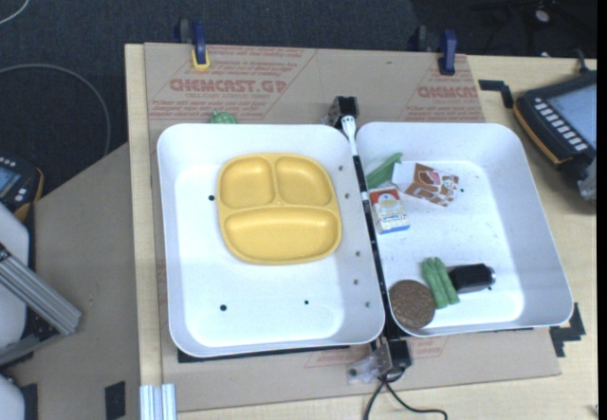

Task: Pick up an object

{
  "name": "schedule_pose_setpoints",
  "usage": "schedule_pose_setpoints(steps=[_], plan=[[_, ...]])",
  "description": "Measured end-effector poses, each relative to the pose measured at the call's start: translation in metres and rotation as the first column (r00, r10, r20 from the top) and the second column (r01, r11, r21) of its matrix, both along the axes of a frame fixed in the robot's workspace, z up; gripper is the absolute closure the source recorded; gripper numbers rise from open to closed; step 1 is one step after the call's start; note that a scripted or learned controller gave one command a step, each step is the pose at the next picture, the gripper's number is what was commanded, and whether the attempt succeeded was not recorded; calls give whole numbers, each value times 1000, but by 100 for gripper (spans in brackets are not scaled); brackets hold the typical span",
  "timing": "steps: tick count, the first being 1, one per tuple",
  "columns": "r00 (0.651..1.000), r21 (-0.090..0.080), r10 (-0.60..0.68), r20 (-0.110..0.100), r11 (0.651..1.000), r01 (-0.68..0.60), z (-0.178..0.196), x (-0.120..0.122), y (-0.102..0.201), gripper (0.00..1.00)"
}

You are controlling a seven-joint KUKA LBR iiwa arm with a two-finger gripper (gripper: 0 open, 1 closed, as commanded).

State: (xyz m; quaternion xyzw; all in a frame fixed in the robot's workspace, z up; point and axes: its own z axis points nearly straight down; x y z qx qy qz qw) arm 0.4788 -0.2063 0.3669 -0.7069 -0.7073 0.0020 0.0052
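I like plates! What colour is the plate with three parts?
Yellow. The divided plate in the camera view.

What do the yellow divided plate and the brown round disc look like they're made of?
Yellow divided plate: likely molded plastic, smooth with a soft sheen and rounded compartment ridges. Brown round disc: matte and speckled, perhaps cork or a toy cookie; too small to tell.

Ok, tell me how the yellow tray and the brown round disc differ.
The yellow tray lies in the left bin; the brown round disc lies in the right bin, by its near edge. The tray is much larger, a rounded rectangle split into three compartments; the disc is small, circular and undivided. The tray lies alone; the disc touches a green object. Both lie flat.
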Motion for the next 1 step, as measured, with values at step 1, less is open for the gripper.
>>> schedule_pose_setpoints(steps=[1], plan=[[1000,-11,0,23,1000,0,100,1,-19,100]])
